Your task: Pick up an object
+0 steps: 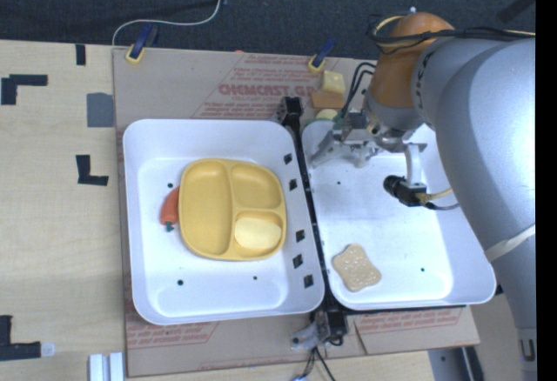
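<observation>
The arm (474, 110) is cut off by the right edge and covers the upper right corner of the right bin (392, 223). An orange thing (169, 208) lies mostly hidden under the yellow plate (232, 208). The tool (348, 140) is partly hidden; its fingers are too small to tell. A pale green thing (325, 115) sits half hidden behind the bin rim.

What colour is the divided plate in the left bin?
Yellow. The divided plate shows plainly in the camera view.

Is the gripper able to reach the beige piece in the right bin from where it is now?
Probably yes. The beige piece lies alone on the right bin floor, nothing over it, and the gripper is above the same bin.
</observation>
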Available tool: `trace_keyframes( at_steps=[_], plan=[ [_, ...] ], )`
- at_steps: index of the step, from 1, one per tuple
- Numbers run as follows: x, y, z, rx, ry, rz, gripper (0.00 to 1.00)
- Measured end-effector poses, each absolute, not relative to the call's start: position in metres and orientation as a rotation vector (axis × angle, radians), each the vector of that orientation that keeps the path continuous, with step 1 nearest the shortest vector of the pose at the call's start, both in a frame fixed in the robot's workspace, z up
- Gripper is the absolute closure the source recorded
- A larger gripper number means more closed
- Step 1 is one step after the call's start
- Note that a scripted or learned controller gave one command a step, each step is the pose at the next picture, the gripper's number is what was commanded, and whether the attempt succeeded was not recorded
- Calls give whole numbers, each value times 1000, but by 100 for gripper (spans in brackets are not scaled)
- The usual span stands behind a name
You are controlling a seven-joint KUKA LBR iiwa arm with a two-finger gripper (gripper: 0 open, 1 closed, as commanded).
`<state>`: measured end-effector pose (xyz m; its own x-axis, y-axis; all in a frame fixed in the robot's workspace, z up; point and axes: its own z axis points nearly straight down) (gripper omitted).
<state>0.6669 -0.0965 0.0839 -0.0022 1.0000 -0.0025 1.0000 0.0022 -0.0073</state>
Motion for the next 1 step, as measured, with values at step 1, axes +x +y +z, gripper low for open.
trace_keyframes(
  at_steps=[1],
  plan=[
    [667,-97,84,-2218,-2222,9,0]
  ],
)
